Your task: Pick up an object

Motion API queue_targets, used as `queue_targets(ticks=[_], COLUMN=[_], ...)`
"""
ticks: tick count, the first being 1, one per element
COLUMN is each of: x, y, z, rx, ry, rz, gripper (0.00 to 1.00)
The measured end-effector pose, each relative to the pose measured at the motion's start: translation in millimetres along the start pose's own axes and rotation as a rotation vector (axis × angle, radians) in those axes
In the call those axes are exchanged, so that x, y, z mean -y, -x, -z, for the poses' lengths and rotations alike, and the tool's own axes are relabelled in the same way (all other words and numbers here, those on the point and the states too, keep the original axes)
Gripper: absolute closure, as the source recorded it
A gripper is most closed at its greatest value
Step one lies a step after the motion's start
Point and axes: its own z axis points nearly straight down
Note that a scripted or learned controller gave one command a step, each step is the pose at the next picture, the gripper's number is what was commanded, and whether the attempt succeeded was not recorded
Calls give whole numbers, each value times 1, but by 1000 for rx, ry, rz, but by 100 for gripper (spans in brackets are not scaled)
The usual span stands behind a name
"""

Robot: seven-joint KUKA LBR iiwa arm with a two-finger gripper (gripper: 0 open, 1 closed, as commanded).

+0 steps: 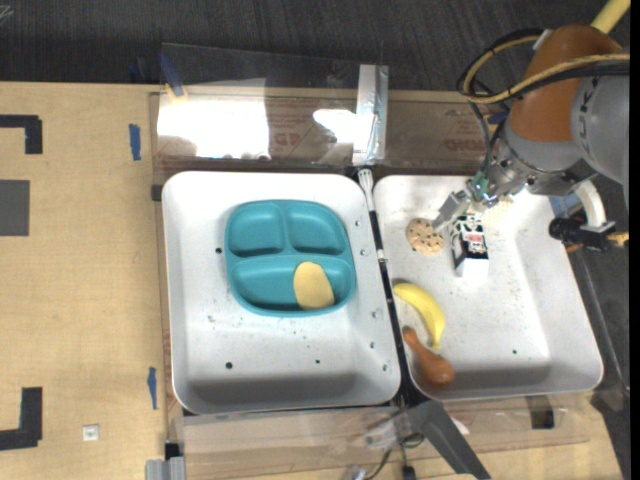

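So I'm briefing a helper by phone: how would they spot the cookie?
Look in the right white bin, upper left area. The cookie lies flat beside the end effector, above the banana. It alone is round, pale and dark-speckled.

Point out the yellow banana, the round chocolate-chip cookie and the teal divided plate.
yellow banana (424,309), camera view, middle of its curved body.
round chocolate-chip cookie (425,236), camera view, centre of its top face.
teal divided plate (241,240), camera view, left rim.
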Motion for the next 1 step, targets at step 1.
queue_targets(ticks=[1], x=[43], y=[66], z=[-41], rx=[-2], ry=[10], rz=[-44], gripper=[0])
